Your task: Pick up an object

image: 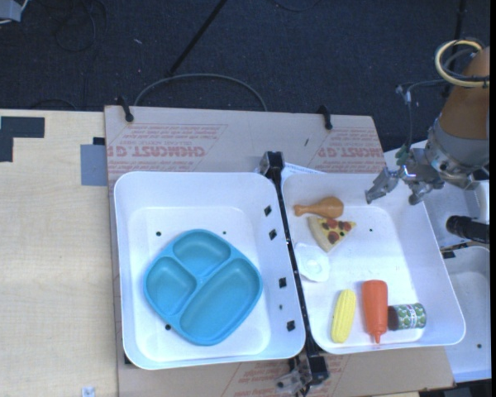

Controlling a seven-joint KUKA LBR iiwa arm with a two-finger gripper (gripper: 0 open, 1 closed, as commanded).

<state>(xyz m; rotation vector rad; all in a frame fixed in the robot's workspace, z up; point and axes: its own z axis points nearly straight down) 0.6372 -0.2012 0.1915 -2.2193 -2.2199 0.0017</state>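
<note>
Corn (pixel 343 315), bottle (pixel 375 308) and can (pixel 408 316) line the right bin's (pixel 413 246) near edge; the claw (pixel 401 186), open and holding nothing, hangs over its far right corner.

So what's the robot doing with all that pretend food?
The robot arm is reaching in from the right, and its gripper hangs over the far right corner of the right bin. It holds nothing yet. In that bin lie a chicken drumstick, a pizza slice, a corn cob, an orange bottle and a small green can. The left bin holds a blue divided plate.
</note>
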